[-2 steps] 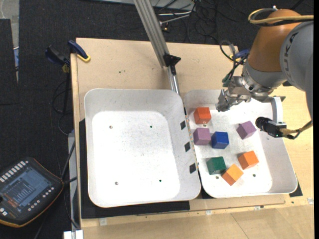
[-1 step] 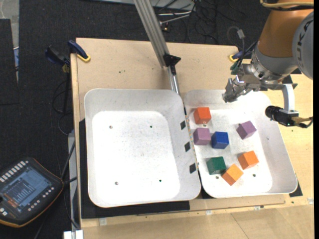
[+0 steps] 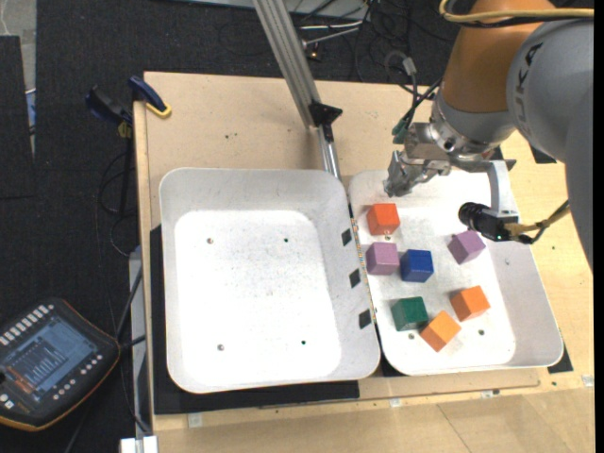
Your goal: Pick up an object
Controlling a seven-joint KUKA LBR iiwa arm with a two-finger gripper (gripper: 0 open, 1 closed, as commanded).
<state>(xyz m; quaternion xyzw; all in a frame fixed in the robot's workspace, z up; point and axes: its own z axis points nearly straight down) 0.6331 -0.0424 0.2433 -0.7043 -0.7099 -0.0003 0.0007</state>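
**Pincer over the far end of the right bin, cubes below it**

The pincer [image 3: 400, 179] hangs over the far end of the right bin [image 3: 528, 343], just above and a little right of a red-orange cube [image 3: 383, 219]; from here I cannot tell how it is set, since its tip is a dark blur against the white floor; nothing is seen held in it.

The grey arm [image 3: 557, 74] comes in from the right with its orange band [image 3: 491, 45] high over the bin's far corner; a small black part [image 3: 477, 217] juts out beneath it, near a purple cube [image 3: 466, 246].

Seven cubes lie in the right bin; the red-orange one is farthest back; nearer, a second purple cube [image 3: 382, 258] sits just beside a blue cube [image 3: 416, 265], the two nearly touching; a green cube [image 3: 410, 312] lies nearer still, close to a light orange cube [image 3: 440, 330] turned at an angle; another orange cube [image 3: 469, 302] sits just beyond that one.

The left bin [image 3: 189, 196] sits beside the right one, their rims meeting at the middle; a handheld control pendant [image 3: 52, 361] lies off the bench to the left.
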